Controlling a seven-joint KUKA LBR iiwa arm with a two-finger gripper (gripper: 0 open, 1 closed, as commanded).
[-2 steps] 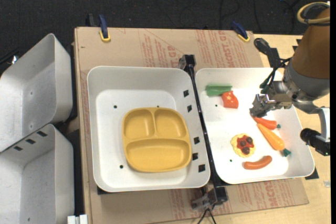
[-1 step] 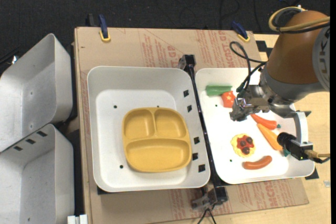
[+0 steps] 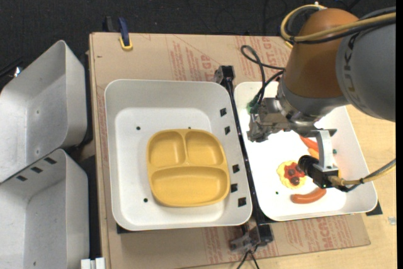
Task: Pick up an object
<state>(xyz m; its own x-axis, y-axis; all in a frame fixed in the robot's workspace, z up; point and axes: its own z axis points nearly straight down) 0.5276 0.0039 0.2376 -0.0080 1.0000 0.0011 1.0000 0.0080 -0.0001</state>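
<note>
- Bench (image 3: 164, 50): brown board, two white bins side by side, dark floor and cables behind.
- Arm (image 3: 343, 50): grey, orange band above the wrist, in from the right, hanging over the right bin (image 3: 362, 195) and covering its upper half.
- Left bin (image 3: 119, 135): holds one yellow divided tray (image 3: 187, 168), lying flat, roughly centred. Well apart from the tool, on the far side of the wall between the bins.
- Gripper (image 3: 272, 124): low over the upper-left part of the right bin, near that wall. Too dark and cluttered to say whether the tips are spread or pressed together; nothing visibly pinched.
- Small items in the right bin: orange sausage-shaped piece (image 3: 308, 197) near the front edge, long axis about left-right with a slight curve; yellow and red piece (image 3: 291, 174) just behind it; orange piece (image 3: 310, 146) partly under a bracket.
- Key relation: nearest candidates lie forward and to the right of the gripper, toward the bin's front edge. Sausage piece probably best taken across its short width.
- Hidden: the bin's back half sits under the arm; a black fitting and cable overlap the yellow and red piece, so its outline is unclear.
</note>
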